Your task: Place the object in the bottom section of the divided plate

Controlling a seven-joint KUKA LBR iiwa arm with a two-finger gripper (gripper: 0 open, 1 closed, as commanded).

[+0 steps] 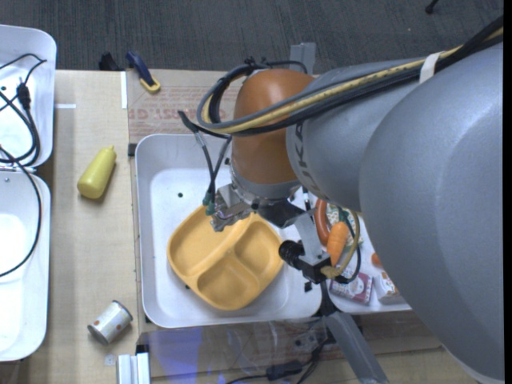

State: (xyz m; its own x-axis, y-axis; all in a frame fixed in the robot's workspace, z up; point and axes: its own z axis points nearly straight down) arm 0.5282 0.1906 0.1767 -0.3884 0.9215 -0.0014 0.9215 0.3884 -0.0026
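Note:
A yellow divided plate (226, 260) lies tilted in the white bin (158, 214), with its sections facing up and nothing visible in them. My gripper (227, 212) hangs under the orange wrist band (268, 138), right at the plate's upper rim. I see nothing held at its tip. An orange carrot-shaped object (338, 243) lies to the right of the plate, partly behind cables and the arm. The grey arm hides most of the bin's right half.
A yellow squeeze bottle (97, 173) and a small tin can (110, 321) lie on the bench left of the bin. A blue clamp (142, 72) sits at the back. Printed packets (362, 286) lie near the carrot. The left bin (24, 214) holds black cables.

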